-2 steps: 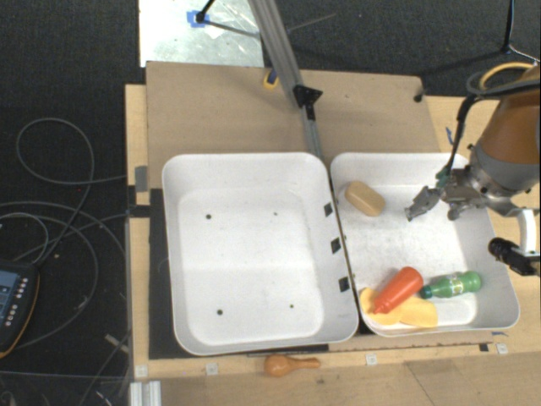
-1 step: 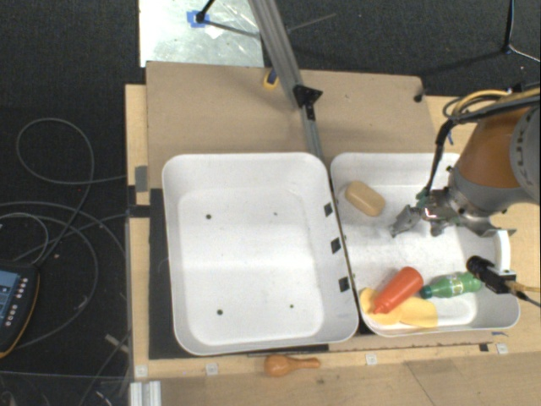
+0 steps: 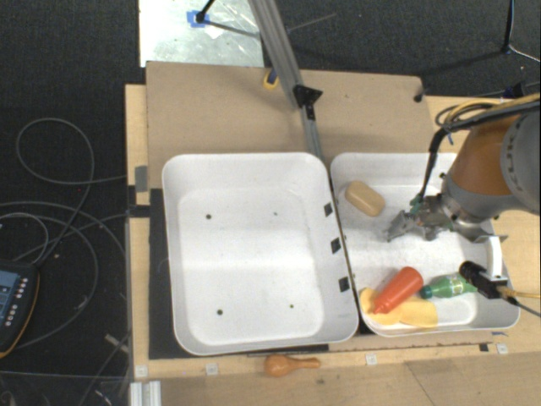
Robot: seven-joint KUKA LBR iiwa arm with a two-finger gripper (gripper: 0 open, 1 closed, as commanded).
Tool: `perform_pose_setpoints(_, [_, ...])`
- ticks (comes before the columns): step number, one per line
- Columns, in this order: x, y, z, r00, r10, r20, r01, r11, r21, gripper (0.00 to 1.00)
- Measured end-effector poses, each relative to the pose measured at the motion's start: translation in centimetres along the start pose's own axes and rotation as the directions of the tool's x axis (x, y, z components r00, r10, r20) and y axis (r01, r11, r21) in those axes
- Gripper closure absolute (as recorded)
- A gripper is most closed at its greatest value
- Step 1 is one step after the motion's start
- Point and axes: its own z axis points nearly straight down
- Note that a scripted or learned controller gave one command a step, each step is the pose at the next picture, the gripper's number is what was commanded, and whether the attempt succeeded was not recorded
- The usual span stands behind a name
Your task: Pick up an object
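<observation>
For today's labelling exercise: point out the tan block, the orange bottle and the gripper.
tan block (image 3: 365,199), camera view, middle of its top face
orange bottle (image 3: 397,290), camera view, middle of its body
gripper (image 3: 404,225), camera view, between its fingertips

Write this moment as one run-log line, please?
arm: over right bin | gripper: above bin floor, holding nothing | nearest: tan block | orange bottle, green bottle: untouched

tan pear-shaped thing (image 3: 292,364), perhaps a gourd, before the left bin (image 3: 182,252).
</observation>
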Motion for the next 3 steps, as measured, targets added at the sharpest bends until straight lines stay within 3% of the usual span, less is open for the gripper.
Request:
perform_pose_setpoints(1, [0.0,0.1,-1.2,1.000,0.000,0.000,0.000,1.000,-0.004,1.00])
perform_pose_setpoints(3, [-0.2,-0.1,-12.9,1.000,-0.004,0.003,0.004,1.000,-0.009,1.00])
